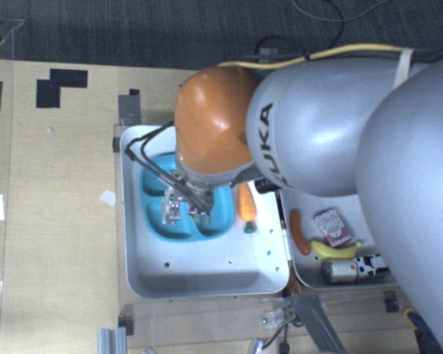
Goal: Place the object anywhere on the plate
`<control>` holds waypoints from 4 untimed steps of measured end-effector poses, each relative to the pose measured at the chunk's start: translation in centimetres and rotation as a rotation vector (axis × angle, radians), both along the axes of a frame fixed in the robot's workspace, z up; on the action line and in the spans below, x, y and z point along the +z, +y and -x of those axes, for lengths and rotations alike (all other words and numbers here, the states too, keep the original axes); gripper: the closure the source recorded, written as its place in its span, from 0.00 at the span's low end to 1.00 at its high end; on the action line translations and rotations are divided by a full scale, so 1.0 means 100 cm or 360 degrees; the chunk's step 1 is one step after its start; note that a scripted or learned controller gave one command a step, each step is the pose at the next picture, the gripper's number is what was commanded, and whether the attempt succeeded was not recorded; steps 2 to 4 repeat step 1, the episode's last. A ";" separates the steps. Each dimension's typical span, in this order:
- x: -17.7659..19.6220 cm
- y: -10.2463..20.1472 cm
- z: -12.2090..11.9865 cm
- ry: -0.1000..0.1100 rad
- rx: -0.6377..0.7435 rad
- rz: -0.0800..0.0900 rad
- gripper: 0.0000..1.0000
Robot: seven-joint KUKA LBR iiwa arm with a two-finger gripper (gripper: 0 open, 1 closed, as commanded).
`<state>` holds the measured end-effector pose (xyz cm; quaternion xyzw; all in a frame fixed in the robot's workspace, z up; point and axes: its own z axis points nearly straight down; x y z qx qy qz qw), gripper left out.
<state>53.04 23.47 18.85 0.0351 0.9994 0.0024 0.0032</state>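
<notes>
Camera view: I see the gripper (183, 206) low over the blue plate (220, 220), presumably for release; carrot (246, 203) just beside the plate; grip state indeterminable.

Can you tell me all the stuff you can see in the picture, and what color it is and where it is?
plate: one, blue with sections, in the left bin, partly under the arm
carrot: one, orange with a green end, in the left bin beside the plate's right edge
left bin: one, white, middle of the bench
right bin: one, white, right of the left bin, mostly under the arm
sausage: one, reddish, near the right bin's left wall
banana: one, yellow, in the right bin
packet: one, red and white, just above the banana
can: one, dark and silvery, below the banana
arm: one, grey with an orange band
end effector: one, metal, over the plate
</notes>
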 end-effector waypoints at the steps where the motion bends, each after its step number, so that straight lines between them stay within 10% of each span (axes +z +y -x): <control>1: -0.014 0.001 0.043 0.0003 0.0032 0.0001 1.00; 4: -0.014 0.001 0.043 0.0003 0.0032 0.0001 1.00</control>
